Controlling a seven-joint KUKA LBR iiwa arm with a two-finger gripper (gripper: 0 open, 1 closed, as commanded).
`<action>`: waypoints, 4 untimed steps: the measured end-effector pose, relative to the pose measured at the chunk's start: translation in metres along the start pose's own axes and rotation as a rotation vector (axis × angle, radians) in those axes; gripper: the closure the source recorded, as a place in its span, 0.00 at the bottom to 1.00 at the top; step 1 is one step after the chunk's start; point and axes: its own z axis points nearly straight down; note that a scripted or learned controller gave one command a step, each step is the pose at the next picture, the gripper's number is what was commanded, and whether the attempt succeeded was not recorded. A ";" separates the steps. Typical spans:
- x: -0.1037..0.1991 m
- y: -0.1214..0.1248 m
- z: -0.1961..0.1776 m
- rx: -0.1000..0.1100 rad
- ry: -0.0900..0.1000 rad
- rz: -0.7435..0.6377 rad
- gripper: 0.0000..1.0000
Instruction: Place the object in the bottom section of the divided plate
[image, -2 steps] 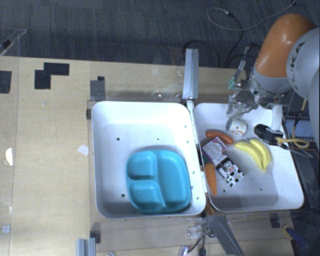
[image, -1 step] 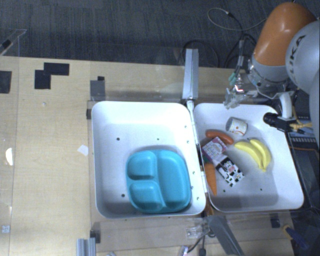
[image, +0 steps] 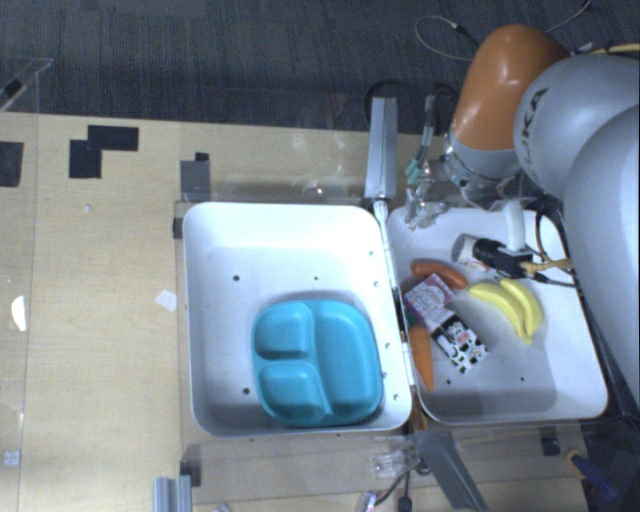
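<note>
Blue divided plate (image: 318, 362) lies in the left bin (image: 215, 250). Bananas (image: 512, 305), hot dog (image: 440, 271) and carrot (image: 422, 356) occupy the right bin (image: 570, 385). Gripper (image: 424, 205) hovers over that bin's far left corner; finger state indiscernible.

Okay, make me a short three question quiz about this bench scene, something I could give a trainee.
1. True or false: the blue divided plate lies in the left bin.
2. Which fruit lies in the right bin? A) apple B) bananas C) grapes
3. Fill in: the gripper hangs over the ___ corner of the right bin.

Key:
1. True; all its sections are bare.
2. B, the yellow bananas, right of the hot dog.
3. Upper left, apart from the carrot at the bin's left wall.
</note>
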 end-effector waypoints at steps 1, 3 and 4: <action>0.063 0.009 0.000 -0.001 0.000 -0.103 1.00; 0.151 0.020 0.000 0.000 0.002 -0.219 1.00; 0.191 0.026 0.074 -0.002 0.002 -0.629 1.00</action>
